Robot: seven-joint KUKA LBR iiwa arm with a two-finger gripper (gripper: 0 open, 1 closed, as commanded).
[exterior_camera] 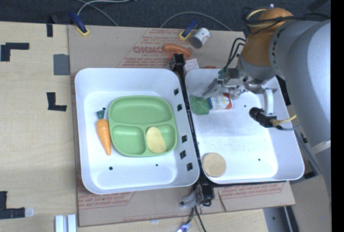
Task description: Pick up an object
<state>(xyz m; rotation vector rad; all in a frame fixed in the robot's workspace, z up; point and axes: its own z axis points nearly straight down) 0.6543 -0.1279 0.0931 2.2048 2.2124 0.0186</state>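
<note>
Here, tool point(221, 86) low in right bin point(242, 145) (grip state unreadable), above green object point(199, 104).

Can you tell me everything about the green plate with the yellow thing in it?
The green plate looks like smooth plastic, rounded at its corners, split into three compartments: one wide one at the back and two smaller ones in front. It lies flat in the left white bin. A pale yellow oval piece sits in its front right compartment. A toy carrot lies just along its left edge; whether they touch, I can't tell.
</note>
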